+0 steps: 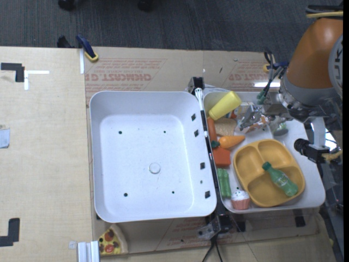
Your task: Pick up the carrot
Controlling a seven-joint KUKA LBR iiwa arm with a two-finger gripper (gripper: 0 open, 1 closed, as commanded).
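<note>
Two bins sit on the worktop, and the carrot (231,141) lies ungrasped in the right bin (312,200) beside the yellow plate (255,194), with the pincer (252,119) hovering just above it, its grip state impossible to tell, so the whole pick remains undone.

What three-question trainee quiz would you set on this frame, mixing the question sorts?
1. True or false: the carrot lies in the left bin.
2. Which item lies on the yellow divided plate? A) green bottle B) cupcake C) yellow block
3. Fill in: the gripper hangs over the ____ bin's far end.

Key
1. False; it lies in the right bin, left of the plate.
2. A.
3. Right.
</note>
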